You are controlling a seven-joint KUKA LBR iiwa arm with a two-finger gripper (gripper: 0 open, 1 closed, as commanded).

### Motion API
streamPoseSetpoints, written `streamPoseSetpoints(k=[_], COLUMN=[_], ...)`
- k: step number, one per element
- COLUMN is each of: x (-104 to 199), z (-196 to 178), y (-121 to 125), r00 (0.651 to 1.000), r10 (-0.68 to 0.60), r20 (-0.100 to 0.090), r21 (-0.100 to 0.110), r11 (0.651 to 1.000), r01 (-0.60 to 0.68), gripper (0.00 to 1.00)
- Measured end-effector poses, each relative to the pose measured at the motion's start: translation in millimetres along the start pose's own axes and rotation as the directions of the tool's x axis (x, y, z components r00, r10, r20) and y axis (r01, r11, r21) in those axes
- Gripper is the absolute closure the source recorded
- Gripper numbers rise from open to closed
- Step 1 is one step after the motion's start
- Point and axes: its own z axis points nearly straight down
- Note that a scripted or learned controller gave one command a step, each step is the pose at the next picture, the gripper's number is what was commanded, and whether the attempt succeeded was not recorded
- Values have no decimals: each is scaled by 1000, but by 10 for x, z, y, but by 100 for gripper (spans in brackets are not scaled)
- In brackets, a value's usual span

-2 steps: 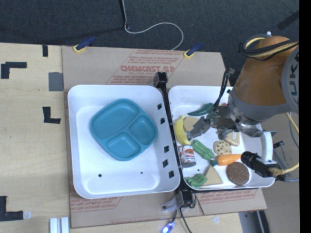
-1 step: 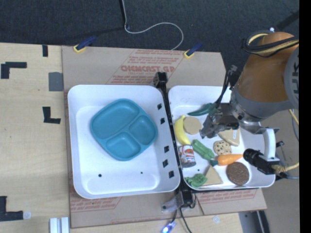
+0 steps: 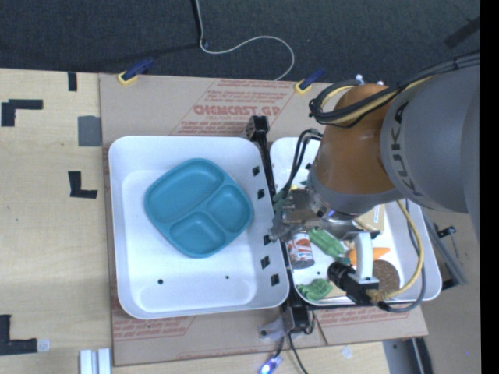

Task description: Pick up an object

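Observation:
A blue three-compartment plate [image 3: 199, 206] lies in the left white bin [image 3: 136, 291]. In the right bin [image 3: 425, 283], several small objects lie under the arm: a small can with a red label [image 3: 301, 252], a green leafy piece [image 3: 316, 289], a green piece [image 3: 329, 242], an orange piece [image 3: 364, 253] and a brown round piece [image 3: 383, 272]. My gripper [image 3: 295, 218] hangs low over the right bin's left side, just above the can. The orange wrist hides its fingers.
A black divider [image 3: 266, 179] runs between the two bins. Both bins sit on a cardboard sheet [image 3: 234, 107]. A white cable [image 3: 234, 49] loops across the dark floor at the back. The grey arm covers much of the right bin.

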Motion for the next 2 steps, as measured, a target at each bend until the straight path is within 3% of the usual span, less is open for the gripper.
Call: streamPoseSetpoints(k=[1,2], x=[-274,207], z=[-1463,-1717], y=[40,4], r00=[1000,1000], r10=[8,1], r20=[2,1], r21=[-22,-9], r11=[1000,1000], r01=[-8,-1], gripper=[100,100])
